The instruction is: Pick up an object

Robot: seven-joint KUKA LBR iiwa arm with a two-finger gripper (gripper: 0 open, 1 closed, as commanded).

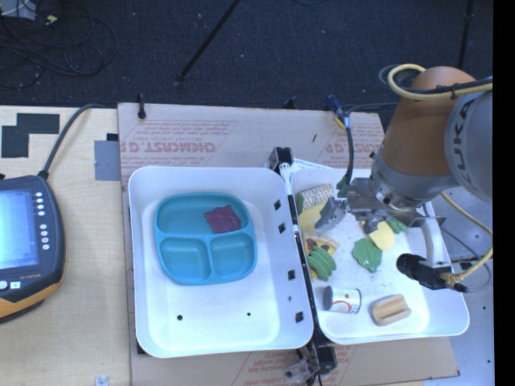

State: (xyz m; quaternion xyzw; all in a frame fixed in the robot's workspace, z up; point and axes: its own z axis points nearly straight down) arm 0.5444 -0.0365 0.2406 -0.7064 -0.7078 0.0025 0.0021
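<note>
Along the right bin's near edge lie a bread-like block and a small can, untouched; nothing looks picked yet. Farther in, the end effector hangs low over yellow and green toys; its opening cannot be told.

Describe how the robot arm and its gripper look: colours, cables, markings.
The arm is grey with a rounded orange band above the wrist and dark lettering on its side. A yellow cable loops over the band. The gripper is dark grey metal.
</note>
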